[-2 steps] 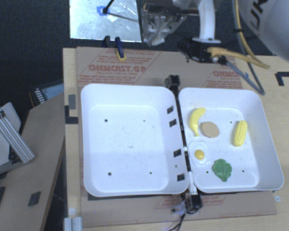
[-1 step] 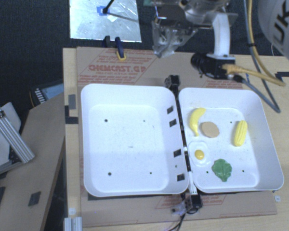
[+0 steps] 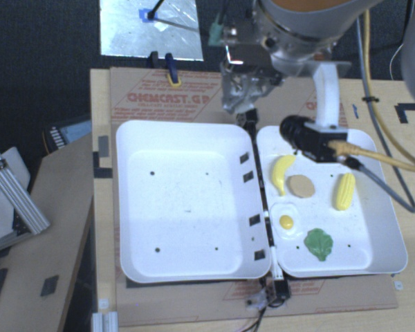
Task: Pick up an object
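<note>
The right bin (image 3: 384,237) holds a yellow banana (image 3: 282,173), a round tan biscuit (image 3: 302,186), a yellow corn cob (image 3: 344,190), a fried egg (image 3: 286,221) and a green leafy piece (image 3: 319,243). My gripper (image 3: 243,111) hangs at the far end of the seam between the two bins, up and left of the banana. It is raised above the bench, and I see nothing gripped in it.
The left bin (image 3: 135,206) lies beside the right one on a cardboard sheet (image 3: 166,95). A yellow cable (image 3: 394,159) runs across the right bin's far corner. A shiny metal plate (image 3: 149,19) lies behind the bench, and an aluminium rail (image 3: 10,192) stands at the left.
</note>
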Controlling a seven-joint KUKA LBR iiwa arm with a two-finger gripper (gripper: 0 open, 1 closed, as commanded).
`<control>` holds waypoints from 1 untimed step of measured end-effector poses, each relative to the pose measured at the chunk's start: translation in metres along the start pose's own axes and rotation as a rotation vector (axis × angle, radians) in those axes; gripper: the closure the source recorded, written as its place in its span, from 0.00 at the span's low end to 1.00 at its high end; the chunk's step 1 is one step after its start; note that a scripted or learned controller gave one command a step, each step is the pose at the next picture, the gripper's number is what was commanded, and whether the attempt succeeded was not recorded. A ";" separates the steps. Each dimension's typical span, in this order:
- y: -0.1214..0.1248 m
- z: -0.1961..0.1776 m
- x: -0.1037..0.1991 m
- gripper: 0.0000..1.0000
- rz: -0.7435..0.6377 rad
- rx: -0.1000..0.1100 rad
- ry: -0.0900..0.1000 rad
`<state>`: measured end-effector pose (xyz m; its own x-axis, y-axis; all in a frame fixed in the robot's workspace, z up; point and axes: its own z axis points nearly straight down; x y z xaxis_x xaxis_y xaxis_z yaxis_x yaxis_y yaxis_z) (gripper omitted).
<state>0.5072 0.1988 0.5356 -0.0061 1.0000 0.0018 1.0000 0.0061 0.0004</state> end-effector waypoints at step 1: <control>0.002 0.001 0.000 0.00 0.001 -0.001 -0.001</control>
<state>0.5093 0.1984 0.5351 -0.0049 1.0000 0.0011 1.0000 0.0049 0.0015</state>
